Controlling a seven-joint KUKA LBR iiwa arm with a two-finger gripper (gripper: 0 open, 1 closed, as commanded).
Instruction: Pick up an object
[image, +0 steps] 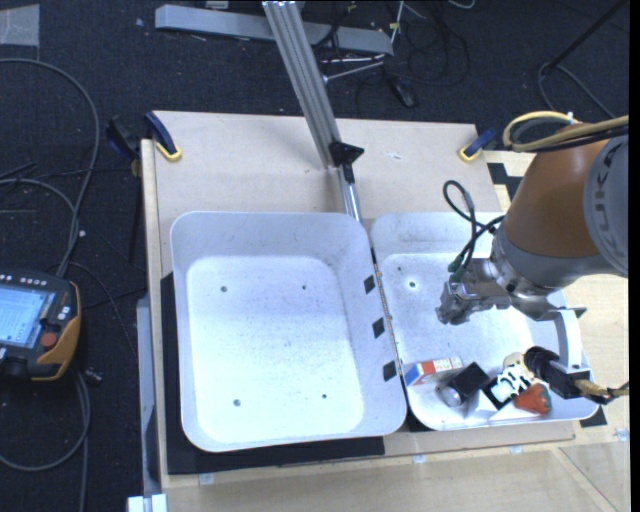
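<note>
The pincer (453, 303) hangs over the bare middle of the right bin (420, 240), apart from anything it could take. Whether it is spread or pressed together cannot be told from this angle, and nothing shows in its grip.

The candidates for picking lie crowded along the bin's near edge: a small box (432, 371), a black object (468, 383) just beside it, a black-and-white piece (513, 380) and a red piece (534, 400).

The main risk is a descent from here straight onto the empty floor of the bin, closing on nothing. If the arm shifts toward the cluster, the tight packing could make the pincer nudge a neighbour or catch two things at once. The bin's near wall also leaves little room to come around a piece, and the box looks likely to slide against it.

The left bin (270, 310) holds nothing visible. A slanted metal rail (310, 90) crosses above the surface (250, 160), well away from the cluster and unlikely to interfere.
</note>
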